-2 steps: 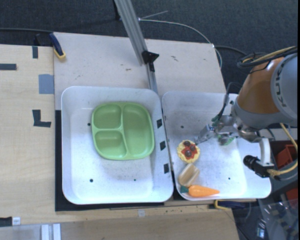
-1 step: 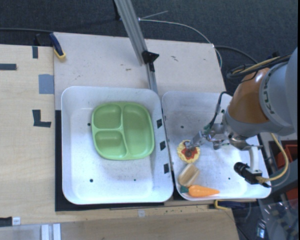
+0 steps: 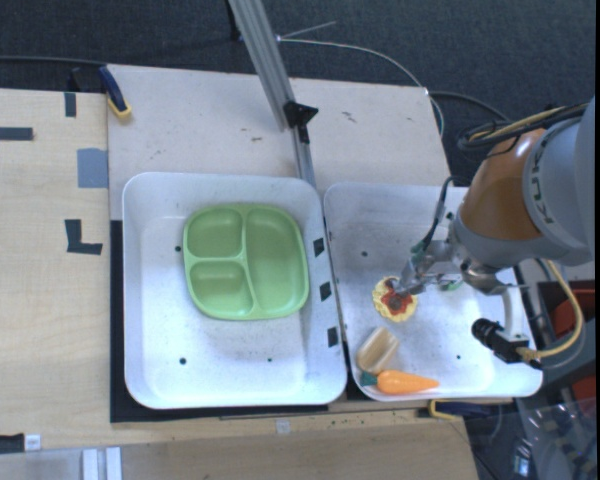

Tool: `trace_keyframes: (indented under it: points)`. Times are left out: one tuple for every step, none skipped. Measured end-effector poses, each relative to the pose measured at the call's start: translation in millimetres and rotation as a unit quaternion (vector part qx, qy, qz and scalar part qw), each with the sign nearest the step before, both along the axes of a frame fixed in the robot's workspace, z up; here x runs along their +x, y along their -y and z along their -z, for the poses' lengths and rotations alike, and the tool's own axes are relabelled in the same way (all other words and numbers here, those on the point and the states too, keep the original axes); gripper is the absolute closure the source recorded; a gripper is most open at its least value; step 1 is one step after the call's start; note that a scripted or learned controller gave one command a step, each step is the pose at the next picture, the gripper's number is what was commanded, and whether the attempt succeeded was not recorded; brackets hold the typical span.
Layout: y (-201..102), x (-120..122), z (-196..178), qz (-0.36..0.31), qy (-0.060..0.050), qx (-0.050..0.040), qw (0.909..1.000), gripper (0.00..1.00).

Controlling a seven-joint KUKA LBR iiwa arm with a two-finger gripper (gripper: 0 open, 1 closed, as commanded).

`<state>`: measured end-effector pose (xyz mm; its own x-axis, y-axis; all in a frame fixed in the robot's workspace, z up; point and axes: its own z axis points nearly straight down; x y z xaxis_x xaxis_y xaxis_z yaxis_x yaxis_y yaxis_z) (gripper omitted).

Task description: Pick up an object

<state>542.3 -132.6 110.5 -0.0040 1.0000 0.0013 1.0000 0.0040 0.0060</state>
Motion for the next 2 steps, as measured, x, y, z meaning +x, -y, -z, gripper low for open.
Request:
trace_keyframes:
  points:
    - [-10, 4, -55, 0.001, -0.001, -0.0009, 1.0, 1.0]
    - [-11, 14, -114, 0.001, 0.0, -0.0013, 1.0, 1.0]
